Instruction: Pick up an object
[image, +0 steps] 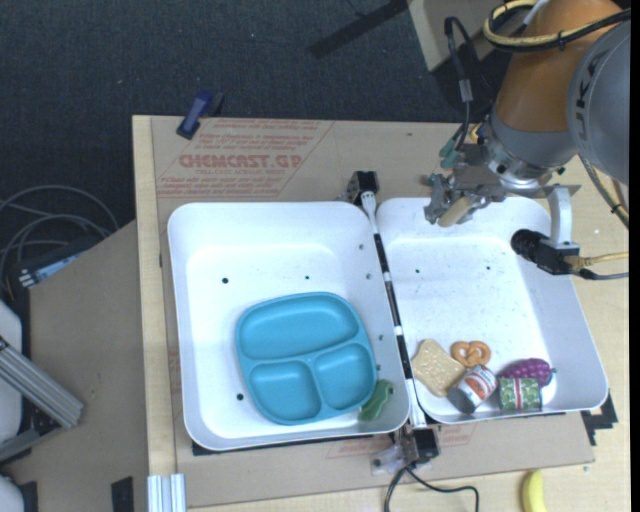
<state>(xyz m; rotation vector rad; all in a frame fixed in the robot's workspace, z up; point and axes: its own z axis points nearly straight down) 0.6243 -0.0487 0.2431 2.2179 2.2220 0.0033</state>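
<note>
Nearest to us, at about five o'clock in the view, the candidates for picking sit bunched in the front corner of the right bin (560, 300): a square cracker (435, 366), a small pretzel (471, 352) just behind it, a little can (474, 386) lying on its side, a second can with a green label (519, 393) next to it, and a bunch of purple grapes (530, 370) touching that can's far side. We judge these to be toy food, so light and fairly stiff; the cans look the easiest to grasp, rigid and round, best taken across the barrel, though a can on its side may roll off smooth fingers. The cracker lies flat and thin, leaving little to pinch, and the pretzel is small and open-looped, so it could slip. All five crowd together, so closing on one may nudge its neighbours. At seven o'clock, in the left bin (200, 250), a blue divided tray (300, 355) lies flat with a small green piece (377, 402) at its near right corner; the tray is broad and shallow, awkward for two fingers except at a rim. Farthest away, at one o'clock, the gripper (455, 208) hangs over the right bin's far edge, well apart from the cluster; we cannot tell how its tool stands, and nothing appears in it.
</note>
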